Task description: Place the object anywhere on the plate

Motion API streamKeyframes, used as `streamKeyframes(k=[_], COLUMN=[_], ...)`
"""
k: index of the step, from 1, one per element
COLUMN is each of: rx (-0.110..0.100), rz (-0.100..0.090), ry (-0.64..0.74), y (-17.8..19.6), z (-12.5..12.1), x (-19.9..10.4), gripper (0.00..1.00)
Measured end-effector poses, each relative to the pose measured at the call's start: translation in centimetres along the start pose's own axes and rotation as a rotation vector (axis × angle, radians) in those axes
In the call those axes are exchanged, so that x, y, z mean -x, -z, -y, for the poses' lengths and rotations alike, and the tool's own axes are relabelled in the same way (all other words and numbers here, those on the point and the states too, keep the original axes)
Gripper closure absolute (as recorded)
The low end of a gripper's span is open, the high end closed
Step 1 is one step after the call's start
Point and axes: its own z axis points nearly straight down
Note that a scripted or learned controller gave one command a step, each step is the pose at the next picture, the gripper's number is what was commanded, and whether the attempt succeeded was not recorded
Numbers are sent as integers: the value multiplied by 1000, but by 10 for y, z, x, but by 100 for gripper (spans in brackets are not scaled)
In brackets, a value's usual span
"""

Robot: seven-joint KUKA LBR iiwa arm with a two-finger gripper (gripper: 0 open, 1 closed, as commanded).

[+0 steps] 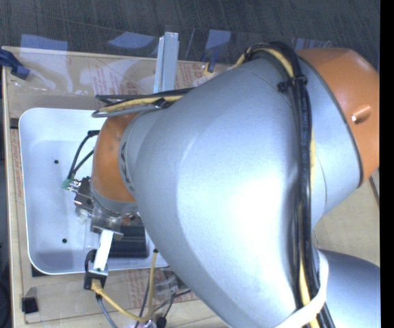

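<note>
Gripper [106, 217] at the end of the grey arm [237, 183], low over the floor of a white bin [39, 183]; its wrist, just above it, carries the orange band [108, 162]. Whether the gripper is open or closed, and whether it has hold of anything, cannot be told, since the arm hides its working end from above. To the gripper's left lies bare bin floor with two small dark spots [55, 161], one up-left of it and one down-left. Everything to its right is covered by the arm, so where the object and the plate lie cannot be told. Beyond the bin, up and right of the gripper, a metal post [166, 60] stands on the wooden bench [9, 94].
</note>
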Motion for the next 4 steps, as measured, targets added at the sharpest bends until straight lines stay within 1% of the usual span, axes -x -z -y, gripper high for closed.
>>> streamKeyframes(k=[1, 2, 3, 4], rx=[7, 2, 7, 5], rz=[-4, -1, -5, -4], ry=[339, 183, 350, 75], y=[79, 24, 142, 180], z=[-20, 25, -9, -25], x=[63, -31, 41, 6], gripper=[100, 100, 100, 100])
